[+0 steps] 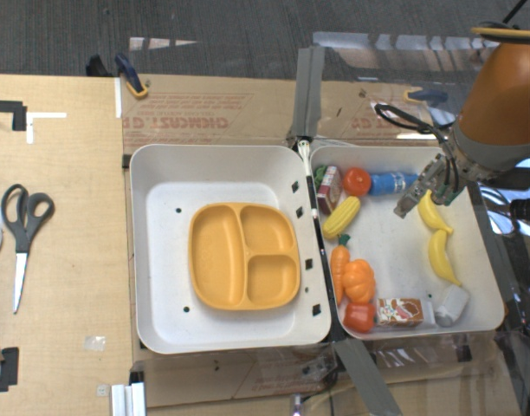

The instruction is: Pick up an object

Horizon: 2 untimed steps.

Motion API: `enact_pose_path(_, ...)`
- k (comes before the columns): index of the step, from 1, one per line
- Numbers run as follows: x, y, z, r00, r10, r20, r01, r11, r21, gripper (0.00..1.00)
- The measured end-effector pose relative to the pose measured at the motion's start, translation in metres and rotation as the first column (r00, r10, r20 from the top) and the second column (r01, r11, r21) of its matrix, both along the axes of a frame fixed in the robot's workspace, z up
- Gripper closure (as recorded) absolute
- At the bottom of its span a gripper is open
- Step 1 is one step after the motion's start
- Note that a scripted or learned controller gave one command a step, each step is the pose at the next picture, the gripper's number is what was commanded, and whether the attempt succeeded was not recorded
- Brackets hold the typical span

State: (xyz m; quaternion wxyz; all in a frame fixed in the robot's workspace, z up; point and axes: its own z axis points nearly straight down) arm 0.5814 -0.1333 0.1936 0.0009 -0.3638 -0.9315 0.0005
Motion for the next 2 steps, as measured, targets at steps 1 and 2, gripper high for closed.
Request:
enact_pose_path(1,0.031,0.078,0.090,0.983,-0.183,-0.002,0.183,0.983,-0.002,1.00)
enact_pose_path(2,-0.026,-0.015,0.243,0.932,0.364,0.000,-0.364,0.932,0.000,1.00)
